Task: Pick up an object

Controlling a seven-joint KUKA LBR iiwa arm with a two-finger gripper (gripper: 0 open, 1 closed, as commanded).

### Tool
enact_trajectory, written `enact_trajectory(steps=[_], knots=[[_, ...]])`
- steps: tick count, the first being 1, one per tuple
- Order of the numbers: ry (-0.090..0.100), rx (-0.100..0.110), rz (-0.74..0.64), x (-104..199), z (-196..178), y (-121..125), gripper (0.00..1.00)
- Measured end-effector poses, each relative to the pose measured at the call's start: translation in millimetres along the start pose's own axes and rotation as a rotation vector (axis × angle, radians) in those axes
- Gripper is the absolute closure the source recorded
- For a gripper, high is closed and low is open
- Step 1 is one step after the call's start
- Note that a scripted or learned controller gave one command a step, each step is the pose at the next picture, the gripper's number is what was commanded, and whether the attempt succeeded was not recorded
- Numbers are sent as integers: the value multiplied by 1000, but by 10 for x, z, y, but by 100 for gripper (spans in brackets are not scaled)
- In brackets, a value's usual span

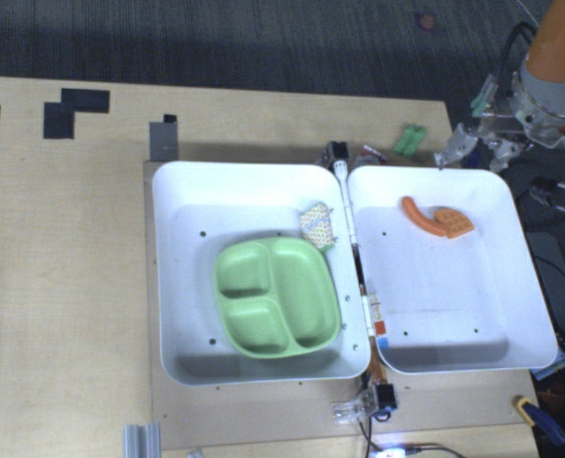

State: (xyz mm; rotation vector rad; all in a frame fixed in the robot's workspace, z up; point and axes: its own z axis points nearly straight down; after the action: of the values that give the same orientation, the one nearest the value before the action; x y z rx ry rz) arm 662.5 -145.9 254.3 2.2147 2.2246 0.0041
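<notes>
In the right bin (454, 322) an orange sausage-shaped toy (418, 214) lies near the back wall, with an orange waffle-like piece (452, 222) touching it. The left bin (182, 256) holds a green divided plate (275, 296) and a small pale patterned object (316, 222) at the plate's back right corner. My gripper (475, 151) hangs over the back rim of the right bin, up and to the right of the sausage. Its fingers are spread and it is open, with nothing between them.
A small green object (409, 139) lies on the bench just behind the right bin, left of the gripper. The ridge between the bins (354, 256) carries a cable and tags. Black markers (73, 111) sit on the bench at far left.
</notes>
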Motion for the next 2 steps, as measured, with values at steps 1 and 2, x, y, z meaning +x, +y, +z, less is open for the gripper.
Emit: enact_trajectory(steps=[1,2], knots=[[0,-2,-2,256,1684,72,0],[-1,-7,-5,262,1570,85,100]])
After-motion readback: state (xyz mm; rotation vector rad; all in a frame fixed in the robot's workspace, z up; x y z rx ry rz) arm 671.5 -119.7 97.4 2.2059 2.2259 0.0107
